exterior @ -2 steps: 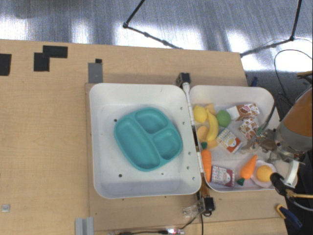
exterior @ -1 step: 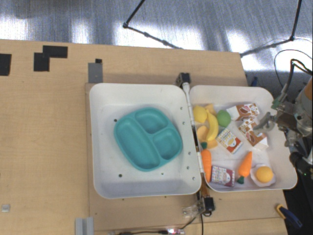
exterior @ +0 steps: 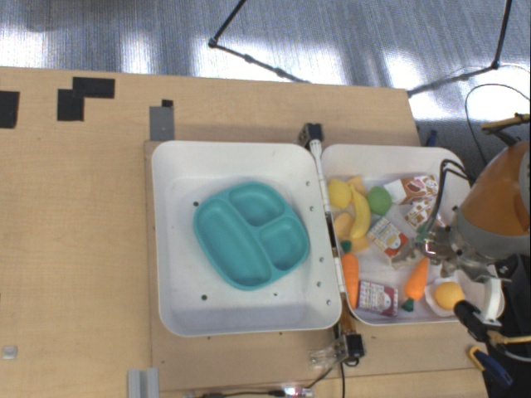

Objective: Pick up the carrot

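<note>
My arm reaches in from the right, its orange band glossy above the grey wrist, and my end effector [exterior: 427, 251] hangs low over the right bin [exterior: 448, 157], among the toy food. It is a tangle of dark metal from this angle, and I cannot tell how it is set or whether it has hold of anything.

There are two carrots here, both smooth orange plastic cones. One carrot [exterior: 351, 277] lies along the bin's left wall, thick end away from the front rim, just beside a small printed carton [exterior: 377, 298]. The second carrot [exterior: 416, 283] sits tilted just below my end effector, its green stub pointing toward the front rim.

Near them lie a curved yellow banana [exterior: 359, 211], a round green fruit [exterior: 379, 200], several glossy printed packets [exterior: 419, 189] and a yellow lemon-like piece [exterior: 449, 294] in a white dish.

The left bin [exterior: 174, 305] is shallow matte white plastic with rounded corners; in it rests a teal divided plate [exterior: 250, 234] with three moulded compartments. Both bins sit on a pale wood-grain tabletop [exterior: 75, 247].
</note>
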